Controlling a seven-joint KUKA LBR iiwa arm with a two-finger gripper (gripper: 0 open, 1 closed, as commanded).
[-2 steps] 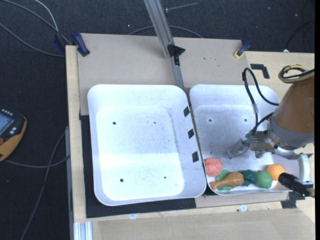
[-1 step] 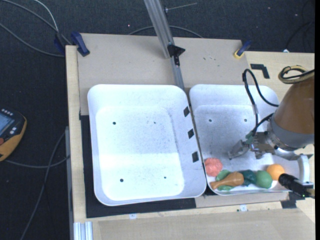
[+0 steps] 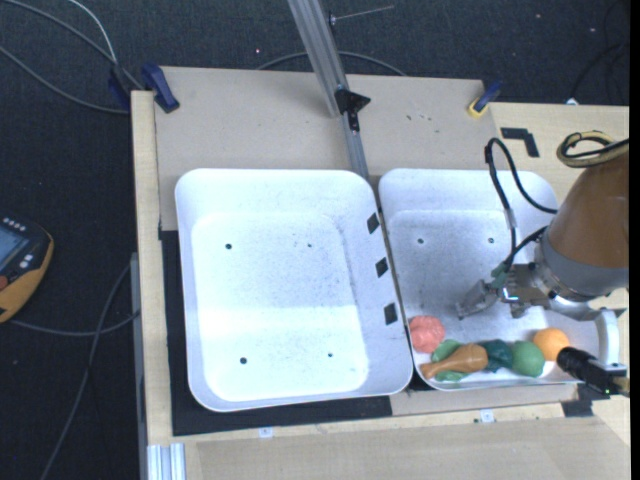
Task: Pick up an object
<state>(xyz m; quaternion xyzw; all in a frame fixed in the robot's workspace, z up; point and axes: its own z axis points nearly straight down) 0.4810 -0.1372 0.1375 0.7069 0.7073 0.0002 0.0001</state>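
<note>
Claw (image 3: 478,301) low over the right bin (image 3: 440,208) floor with nothing between its fingers, pink lump (image 3: 426,331) just below-left of it, tan piece (image 3: 460,359), green item (image 3: 528,360) and orange ball (image 3: 550,343) below it along the near wall, left bin (image 3: 270,288) beyond.

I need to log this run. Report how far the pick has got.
Done: the arm has reached into the right bin, and the pincer sits low over its floor. In hand: nothing shows between its fingers. Left: the pink piece, the orange-brown piece, the green piece and the orange ball all lie along the bin's near edge, so a grasp and lift remain.
</note>
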